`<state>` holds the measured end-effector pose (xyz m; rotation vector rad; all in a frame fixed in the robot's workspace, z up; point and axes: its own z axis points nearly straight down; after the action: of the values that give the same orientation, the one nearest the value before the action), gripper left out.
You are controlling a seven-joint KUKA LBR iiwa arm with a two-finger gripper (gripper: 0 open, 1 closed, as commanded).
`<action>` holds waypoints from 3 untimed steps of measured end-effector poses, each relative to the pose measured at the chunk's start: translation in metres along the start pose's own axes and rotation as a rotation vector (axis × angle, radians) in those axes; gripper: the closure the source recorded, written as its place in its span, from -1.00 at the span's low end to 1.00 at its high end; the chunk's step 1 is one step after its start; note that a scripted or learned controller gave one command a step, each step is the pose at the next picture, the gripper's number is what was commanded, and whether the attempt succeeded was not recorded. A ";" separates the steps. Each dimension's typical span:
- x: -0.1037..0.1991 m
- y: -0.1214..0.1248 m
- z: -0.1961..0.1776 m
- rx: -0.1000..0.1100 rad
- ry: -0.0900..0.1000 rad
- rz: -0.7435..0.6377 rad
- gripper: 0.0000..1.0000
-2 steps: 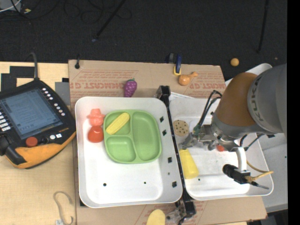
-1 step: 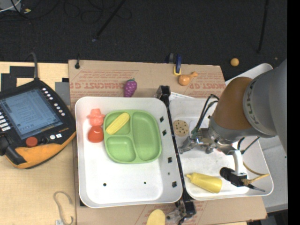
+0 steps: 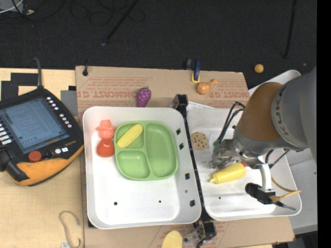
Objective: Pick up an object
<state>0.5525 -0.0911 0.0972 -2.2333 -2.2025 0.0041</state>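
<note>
One mustard bottle [image 3: 228, 173], seemingly (blurred) beside gripper [image 3: 221, 158]

Not much readable here tbh. The only lettering I can spot is red print on the cardboard sheet [image 3: 114, 87] lying under the two white bins [image 3: 95, 190]. It runs along the strip just behind the bins, upside down and mirrored from this angle, so I can't make out an actual word. The same kind of print repeats further right, near the small orange toy [image 3: 205, 87]. The pendant's screen [image 3: 31, 122] is too blurry to read.
</note>
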 end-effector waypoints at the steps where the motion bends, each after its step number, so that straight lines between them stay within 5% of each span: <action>1: 0.006 -0.004 -0.059 -0.006 -0.001 -0.013 1.00; 2: 0.001 -0.006 -0.121 -0.009 -0.002 -0.012 1.00; 3: -0.001 -0.006 -0.131 -0.004 -0.001 -0.012 1.00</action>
<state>0.5470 -0.0923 0.2277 -2.2227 -2.2186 0.0003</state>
